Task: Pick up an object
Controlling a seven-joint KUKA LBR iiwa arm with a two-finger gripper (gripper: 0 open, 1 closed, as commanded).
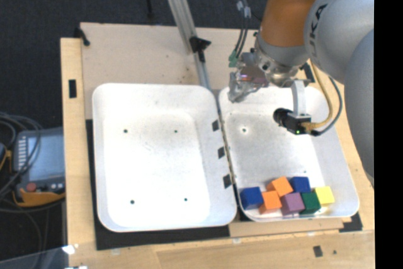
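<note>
Jaws too blurred to judge — gripper (242, 86) hangs over right bin's (334, 135) far-left corner, cubes (288, 194) well apart

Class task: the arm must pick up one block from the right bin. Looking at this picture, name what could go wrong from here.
1. The small coloured cubes sit packed tight in the near corner of the right shallow white bin; the fingers may not fit between neighbours.
2. They lie against the bin's wall, which could block a descent.
3. The gripper is at the far rim, so a long move is needed.
</note>
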